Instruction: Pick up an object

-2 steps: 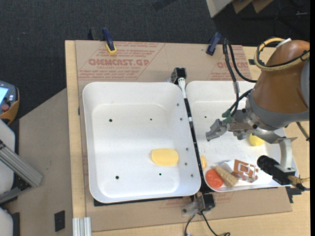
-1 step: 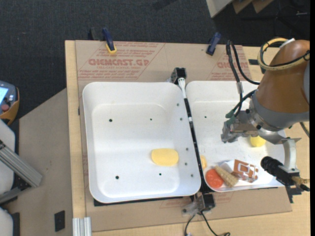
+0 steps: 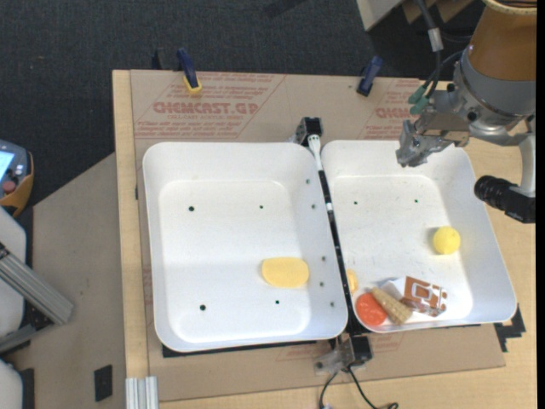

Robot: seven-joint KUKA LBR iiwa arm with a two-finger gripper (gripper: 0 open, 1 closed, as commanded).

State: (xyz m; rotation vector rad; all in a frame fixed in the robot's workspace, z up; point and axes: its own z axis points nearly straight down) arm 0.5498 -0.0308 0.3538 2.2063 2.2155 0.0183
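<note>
Above the right bin (image 3: 485,228), the gripper (image 3: 415,153) looks small and blurry, grip unclear, while the yellow oval (image 3: 284,273) lies sideways in the left bin (image 3: 170,228).

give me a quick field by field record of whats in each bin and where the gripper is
left bin: one flat yellow oval, near its front right
right bin: yellow ball at right; orange-red round piece, tan stick and brown-and-white packet clustered at the front
gripper: above the right bin's back edge, holding nothing visible
arm: enters from the upper right
</note>
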